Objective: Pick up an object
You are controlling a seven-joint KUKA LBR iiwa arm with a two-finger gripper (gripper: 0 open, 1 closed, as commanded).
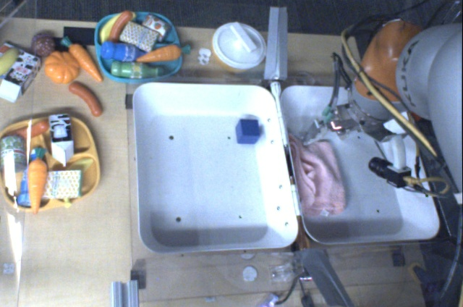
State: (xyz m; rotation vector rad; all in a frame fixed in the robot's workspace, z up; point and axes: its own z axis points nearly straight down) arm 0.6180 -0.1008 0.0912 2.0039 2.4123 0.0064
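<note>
A small blue cube (248,130) rests in the left white bin (181,211), near its upper right corner. A crumpled pink cloth (318,177) lies along the left side of the right bin (376,215). My gripper (323,126) hangs over the right bin's upper left area, just above the top end of the pink cloth. Whether it touches the cloth is unclear. The grey arm with its orange band (387,52) comes in from the right, with cables trailing around it.
A metal divider (275,45) stands behind the seam between the bins. Left of the bins sit a blue bowl of toy food (139,46), a yellow tray of toy food (47,164), loose toy vegetables (72,70) and a white lidded cup (240,45).
</note>
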